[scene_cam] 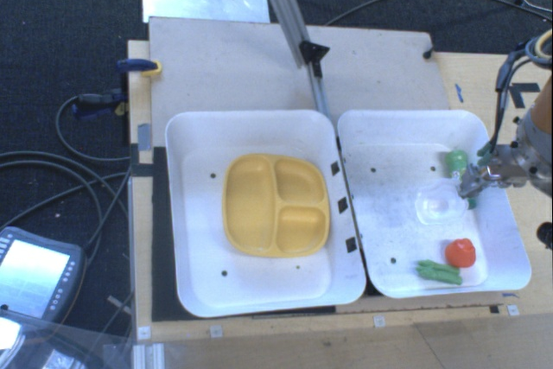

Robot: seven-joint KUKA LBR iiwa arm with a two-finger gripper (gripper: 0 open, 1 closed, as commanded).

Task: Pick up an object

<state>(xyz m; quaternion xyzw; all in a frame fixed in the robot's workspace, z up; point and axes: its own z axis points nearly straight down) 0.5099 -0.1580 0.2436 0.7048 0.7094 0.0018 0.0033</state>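
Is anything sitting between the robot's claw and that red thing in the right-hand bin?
Nothing visible does. The gripper hangs over the right bin beside a clear cup; bare white floor lies between it and the red object.

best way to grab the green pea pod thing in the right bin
Take the green pod across its narrow middle, coming straight down from above. It lies flat and long on the floor of the right bin, so the fingers should straddle its short width. The red-orange piece sits close at its upper right; stay toward the left half.
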